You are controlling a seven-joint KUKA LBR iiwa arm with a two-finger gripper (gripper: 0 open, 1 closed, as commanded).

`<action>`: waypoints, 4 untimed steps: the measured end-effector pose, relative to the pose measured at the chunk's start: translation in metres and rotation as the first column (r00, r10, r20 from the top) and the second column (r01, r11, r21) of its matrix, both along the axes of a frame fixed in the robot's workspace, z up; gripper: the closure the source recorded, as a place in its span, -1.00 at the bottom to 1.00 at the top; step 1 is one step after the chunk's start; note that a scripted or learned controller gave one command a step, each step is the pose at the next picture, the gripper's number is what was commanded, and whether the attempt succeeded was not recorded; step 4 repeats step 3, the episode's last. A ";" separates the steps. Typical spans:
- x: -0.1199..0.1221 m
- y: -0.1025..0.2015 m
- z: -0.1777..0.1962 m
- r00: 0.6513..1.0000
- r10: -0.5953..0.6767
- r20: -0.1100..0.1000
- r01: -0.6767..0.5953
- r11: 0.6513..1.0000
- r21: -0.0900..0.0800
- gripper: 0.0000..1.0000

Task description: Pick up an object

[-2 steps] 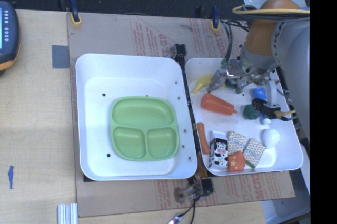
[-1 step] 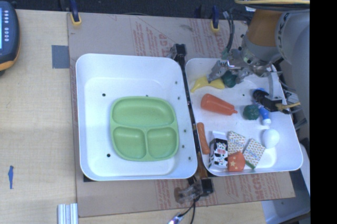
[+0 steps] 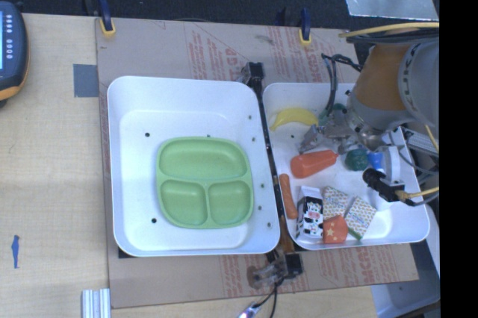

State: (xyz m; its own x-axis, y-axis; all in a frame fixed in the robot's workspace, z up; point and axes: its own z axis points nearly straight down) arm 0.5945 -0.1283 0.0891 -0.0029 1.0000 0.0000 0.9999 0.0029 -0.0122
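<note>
I saw the gripper [image 3: 320, 136] in the right bin [image 3: 418, 233] — fingers spread, holding nothing — with the carrot [image 3: 314, 163] at its 6 o'clock and the banana [image 3: 293, 117] at its 10 o'clock.

A single fixed camera sits above the bench and looks down at a slant, far enough back to take in both white bins side by side: the left bin [image 3: 119, 160] holding the green tray [image 3: 203, 182] and the right bin [image 3: 407, 231]. The top of the frame reaches past the bench's far edge to dark floor, and the arm [image 3: 392, 81] enters from the right (its orange band nearest the lens).
</note>
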 end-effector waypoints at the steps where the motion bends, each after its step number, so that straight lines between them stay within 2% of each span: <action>1: -0.039 0.037 0.002 1.000 0.003 0.005 -0.003 1.000 0.002 -1.00; 2: -0.037 0.034 0.013 1.000 0.004 0.007 -0.004 1.000 -0.001 1.00; 3: -0.020 0.121 0.108 1.000 0.010 0.019 -0.010 1.000 0.004 1.00; 4: -0.020 0.121 0.108 1.000 0.010 0.019 -0.010 1.000 0.004 1.00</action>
